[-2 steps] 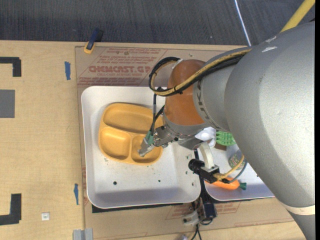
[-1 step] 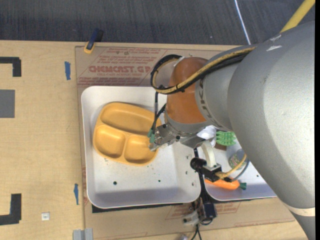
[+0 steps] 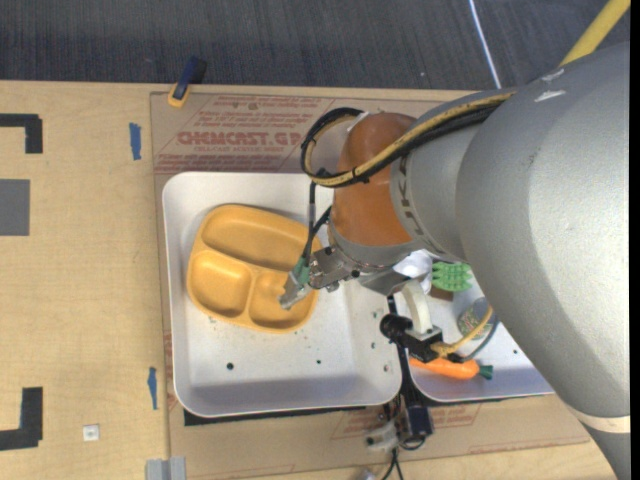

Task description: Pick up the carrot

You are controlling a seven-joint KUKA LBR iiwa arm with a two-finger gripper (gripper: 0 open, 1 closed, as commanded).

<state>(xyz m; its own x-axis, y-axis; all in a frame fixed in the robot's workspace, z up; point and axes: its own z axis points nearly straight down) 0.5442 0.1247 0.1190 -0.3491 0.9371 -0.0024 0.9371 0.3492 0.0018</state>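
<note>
The big grey arm (image 3: pixel 540 208) sweeps in from the right and hangs low over the bins, its orange band (image 3: pixel 375 193) bright above the wrist. The claw (image 3: pixel 297 286) sits over the left white bin (image 3: pixel 200 368), right at the near right edge of the yellow divided dish (image 3: pixel 240 263). Its tips look close together, almost touching the dish rim, with nothing I can see pinched between them; from this slant I can't say for sure how wide they stand, so call it unclear.

The carrot (image 3: pixel 450 369) is well off to the claw's right and a bit nearer the front edge of the worktop (image 3: pixel 80 268). It lies flat in the right white bin (image 3: pixel 500 383), orange body with a small green end pointing away from the claw. A black cable fitting (image 3: pixel 405 333) hangs just between the claw and the carrot, close beside the carrot's near tip.

Beyond the carrot, also on the claw's right, a green toy piece (image 3: pixel 452 276) shows under the arm's bulk, and a roundish grey and yellow object (image 3: pixel 472 318) sits between that and the carrot, mostly hidden. Black and yellow cables (image 3: pixel 325 153) loop around the wrist. Far behind the claw, a small blue and yellow item (image 3: pixel 186 81) lies at the worktop's back edge.
</note>
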